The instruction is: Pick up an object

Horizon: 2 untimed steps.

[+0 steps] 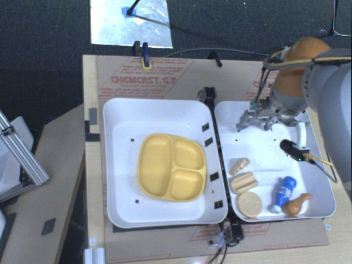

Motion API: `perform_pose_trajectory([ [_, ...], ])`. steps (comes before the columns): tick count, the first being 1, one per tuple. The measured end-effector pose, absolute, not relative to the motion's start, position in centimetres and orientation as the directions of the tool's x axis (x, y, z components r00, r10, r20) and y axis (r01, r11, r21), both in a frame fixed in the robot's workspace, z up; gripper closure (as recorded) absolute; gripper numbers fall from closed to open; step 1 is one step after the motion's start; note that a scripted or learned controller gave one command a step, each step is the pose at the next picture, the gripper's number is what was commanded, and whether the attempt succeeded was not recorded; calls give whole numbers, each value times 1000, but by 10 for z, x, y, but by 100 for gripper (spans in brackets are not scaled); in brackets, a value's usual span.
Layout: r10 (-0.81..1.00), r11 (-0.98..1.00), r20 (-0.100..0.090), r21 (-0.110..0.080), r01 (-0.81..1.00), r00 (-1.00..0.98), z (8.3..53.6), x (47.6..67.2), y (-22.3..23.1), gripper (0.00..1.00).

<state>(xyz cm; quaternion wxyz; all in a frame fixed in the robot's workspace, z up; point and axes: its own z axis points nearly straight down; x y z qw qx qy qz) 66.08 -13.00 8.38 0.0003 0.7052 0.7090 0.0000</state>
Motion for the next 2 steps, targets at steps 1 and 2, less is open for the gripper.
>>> perform_pose_trajectory([
  [1,1000,7,-1,6,1000,-7,97,662,-130,100],
  [2,1000,5,0,5,1000,-5,151,666,-119,100],
])
